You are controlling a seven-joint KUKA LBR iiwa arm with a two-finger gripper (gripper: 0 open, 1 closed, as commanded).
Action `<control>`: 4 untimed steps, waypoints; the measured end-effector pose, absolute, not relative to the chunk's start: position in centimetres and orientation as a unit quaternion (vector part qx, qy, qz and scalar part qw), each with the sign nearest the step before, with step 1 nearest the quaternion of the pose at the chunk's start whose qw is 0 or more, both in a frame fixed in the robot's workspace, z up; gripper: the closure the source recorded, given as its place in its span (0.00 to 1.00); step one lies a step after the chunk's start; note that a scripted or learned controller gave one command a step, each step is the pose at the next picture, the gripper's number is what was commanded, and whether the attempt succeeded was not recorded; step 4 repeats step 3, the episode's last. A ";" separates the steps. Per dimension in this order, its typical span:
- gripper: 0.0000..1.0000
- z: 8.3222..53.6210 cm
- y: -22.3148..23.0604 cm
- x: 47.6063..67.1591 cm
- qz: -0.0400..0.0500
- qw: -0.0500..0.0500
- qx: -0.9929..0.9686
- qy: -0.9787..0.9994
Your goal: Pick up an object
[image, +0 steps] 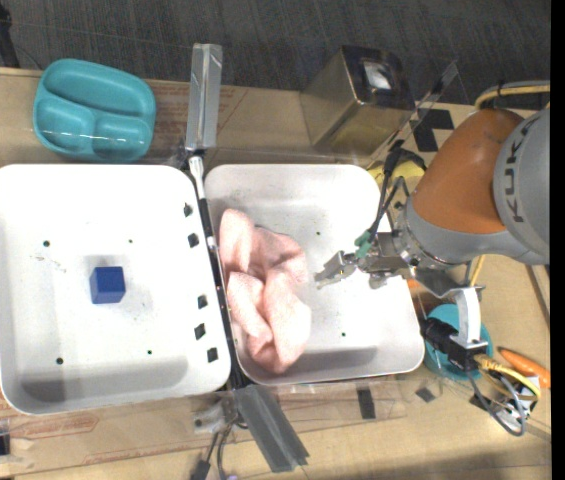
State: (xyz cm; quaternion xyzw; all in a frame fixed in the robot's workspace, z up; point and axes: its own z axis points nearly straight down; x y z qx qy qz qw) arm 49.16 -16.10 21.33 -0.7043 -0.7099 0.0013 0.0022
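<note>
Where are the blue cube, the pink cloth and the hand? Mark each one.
blue cube (108,284), camera view, on its top face.
pink cloth (262,293), camera view, on the middle of the bundle.
hand (328,271), camera view, at its fingertips.

Grey KUKA arm with an orange band

The arm (492,203) has a rounded grey casing lettered "KUKA" in dark capitals, a broad orange band below the lettering, and a grey wrist beyond it; the thin metal claw (334,268) carries small green parts.
</note>
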 end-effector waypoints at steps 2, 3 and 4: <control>1.00 10.1 -9.4 52.5 0.000 0.000 -0.689 -0.725; 1.00 19.1 -6.9 59.0 0.000 0.000 -0.570 -0.822; 1.00 19.1 -6.9 59.0 0.000 0.000 -0.570 -0.822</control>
